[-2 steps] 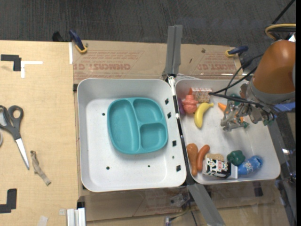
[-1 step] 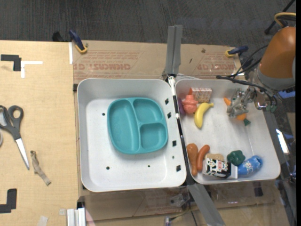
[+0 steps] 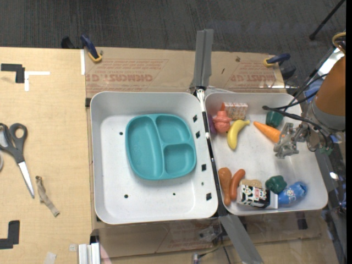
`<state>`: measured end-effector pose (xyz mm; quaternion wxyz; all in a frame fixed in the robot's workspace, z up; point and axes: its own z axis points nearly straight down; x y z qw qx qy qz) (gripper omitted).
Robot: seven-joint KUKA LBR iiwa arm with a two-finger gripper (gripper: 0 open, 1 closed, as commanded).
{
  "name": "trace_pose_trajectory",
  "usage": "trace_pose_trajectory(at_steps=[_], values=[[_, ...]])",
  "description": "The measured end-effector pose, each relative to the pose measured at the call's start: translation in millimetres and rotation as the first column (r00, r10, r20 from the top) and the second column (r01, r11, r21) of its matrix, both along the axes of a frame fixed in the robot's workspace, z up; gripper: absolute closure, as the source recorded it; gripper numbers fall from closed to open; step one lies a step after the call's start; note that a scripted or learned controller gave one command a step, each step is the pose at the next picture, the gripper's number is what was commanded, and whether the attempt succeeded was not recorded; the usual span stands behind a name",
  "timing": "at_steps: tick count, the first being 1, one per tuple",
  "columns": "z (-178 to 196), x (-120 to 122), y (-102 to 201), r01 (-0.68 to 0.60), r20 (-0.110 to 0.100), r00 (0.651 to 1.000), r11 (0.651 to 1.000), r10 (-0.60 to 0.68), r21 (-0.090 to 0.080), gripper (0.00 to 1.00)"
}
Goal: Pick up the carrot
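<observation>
The arm is cut off at the frame's right edge, and its gripper [image 3: 286,142] hangs over the right bin [image 3: 258,164], just beside the carrot [image 3: 266,131]; whether the fingers are open or closed is too small to tell. The carrot lies near that bin's far edge, beside a banana [image 3: 235,133]. Cardboard under the bins carries mirrored print, unreadable. Scissors [image 3: 16,155] rest at the wooden desk's [image 3: 44,120] left edge.

Grey arm [image 3: 324,111], orange band, dark cables, metallic claw [image 3: 285,142]
</observation>
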<state>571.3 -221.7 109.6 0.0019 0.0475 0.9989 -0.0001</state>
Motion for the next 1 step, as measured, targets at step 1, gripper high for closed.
trace_pose_trajectory(at_steps=[1], values=[[0.0, 0.1, 0.3, 0.0, 0.0, 1.0, 1.0, 0.0, 0.0, 0.0]])
